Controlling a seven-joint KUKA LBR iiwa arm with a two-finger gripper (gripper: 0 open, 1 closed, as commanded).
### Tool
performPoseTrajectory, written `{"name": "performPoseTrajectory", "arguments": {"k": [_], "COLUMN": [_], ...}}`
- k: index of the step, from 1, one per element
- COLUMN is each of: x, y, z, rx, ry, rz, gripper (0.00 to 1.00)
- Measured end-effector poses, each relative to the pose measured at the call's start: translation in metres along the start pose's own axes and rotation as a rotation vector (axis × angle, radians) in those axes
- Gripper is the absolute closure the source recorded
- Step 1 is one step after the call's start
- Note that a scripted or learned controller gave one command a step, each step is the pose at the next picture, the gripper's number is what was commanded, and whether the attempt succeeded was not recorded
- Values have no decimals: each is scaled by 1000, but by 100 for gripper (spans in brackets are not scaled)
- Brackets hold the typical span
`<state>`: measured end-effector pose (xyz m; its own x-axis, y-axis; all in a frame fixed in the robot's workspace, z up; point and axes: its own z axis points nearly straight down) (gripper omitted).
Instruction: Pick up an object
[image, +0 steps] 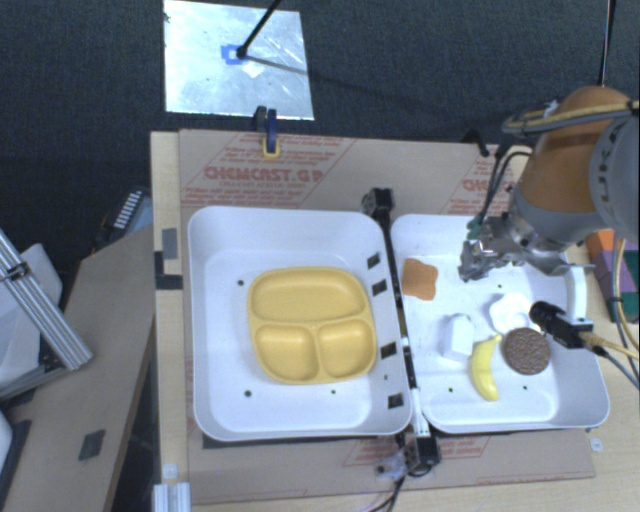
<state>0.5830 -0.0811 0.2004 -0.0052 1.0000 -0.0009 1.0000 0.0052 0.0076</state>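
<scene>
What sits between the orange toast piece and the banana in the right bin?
A small white block lies between the toast piece and the banana, seen in the camera view, close beside the banana's upper end.

A divided tray (305, 325) sits in the middle of the left bin (215, 300). In the right bin (590, 400), a toast piece (420, 279) lies near the left wall; a cup (458, 335), banana (484, 367) and cookie (526, 351) cluster toward the front.

One camera, fixed high above the tabletop (300, 160), looks down aslant on both bins, probably from six o'clock; the arm (570, 170) enters at three.
</scene>
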Motion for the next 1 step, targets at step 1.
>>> {"name": "performPoseTrajectory", "arguments": {"k": [1], "x": [0], "y": [2], "z": [-26], "rx": [3], "ry": [0], "rz": [1], "gripper": [100]}}
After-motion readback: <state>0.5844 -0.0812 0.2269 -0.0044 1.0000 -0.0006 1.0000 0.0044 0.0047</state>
